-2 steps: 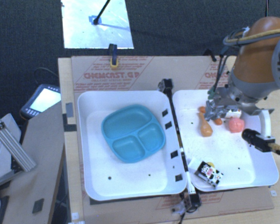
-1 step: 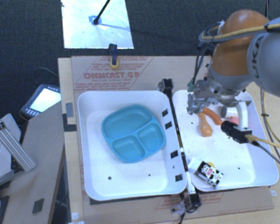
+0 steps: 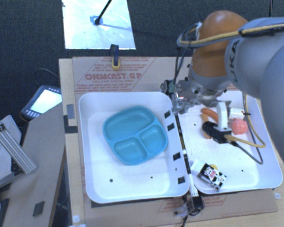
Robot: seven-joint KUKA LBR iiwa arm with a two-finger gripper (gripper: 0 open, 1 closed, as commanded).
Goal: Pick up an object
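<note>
Hand [image 3: 179,100] hangs at the divide between two bins, grip impossible to tell. Left bin [image 3: 96,184] holds one blue plate [image 3: 133,135]; right bin [image 3: 249,171] holds one orange piece [image 3: 208,114], one pink lump [image 3: 239,126], one black-and-white block [image 3: 211,175].

One camera sits above the worktop [image 3: 130,73], looking down at a slant from the near edge at the frame's bottom toward the far edge at the top. It is close enough that the left bin [image 3: 96,184] and right bin [image 3: 259,175] span most of the frame, with the arm [image 3: 262,47] looming large at upper right.
</note>
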